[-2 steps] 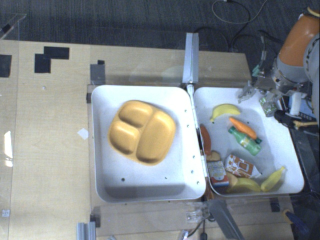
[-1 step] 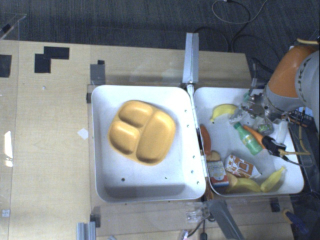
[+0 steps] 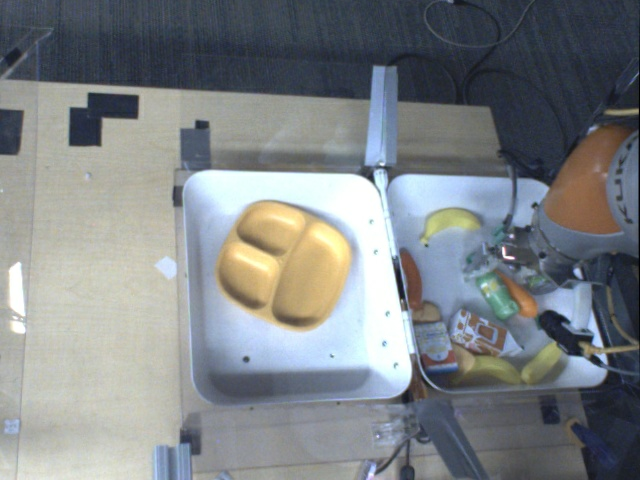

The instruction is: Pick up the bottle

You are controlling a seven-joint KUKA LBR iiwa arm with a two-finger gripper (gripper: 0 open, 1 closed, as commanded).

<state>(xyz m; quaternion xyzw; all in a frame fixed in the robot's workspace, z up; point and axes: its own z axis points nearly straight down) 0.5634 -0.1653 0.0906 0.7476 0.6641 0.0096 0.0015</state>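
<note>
— So, where is the pincer [image 3: 508,251]?
— Low in the right-hand white plastic bin [image 3: 440,190], under the grey arm with its orange band [image 3: 592,193]. Whether it is open or closed I cannot tell; the metal there is a blur.
— And the bottle?
— One small green plastic bottle [image 3: 495,295] lies just below the pincer, tilted, with nothing visibly clamped on it.
— What crowds it?
— One orange carrot-shaped piece [image 3: 519,295] touches the bottle on the arm's side. One printed cardboard packet, red and white [image 3: 478,332], lies further below. Up and to the left of the pincer sits one yellow plastic banana [image 3: 449,222]; a second yellow banana [image 3: 492,370] lies along the bin's near wall, beside a yellow-green chunk [image 3: 543,363].
— Anything further off?
— One red sausage-shaped toy [image 3: 410,275] lies by the dividing wall, a small labelled can [image 3: 433,340] below it. Well to the left, the second white bin [image 3: 210,338] holds one yellow three-compartment tray [image 3: 285,263].
</note>
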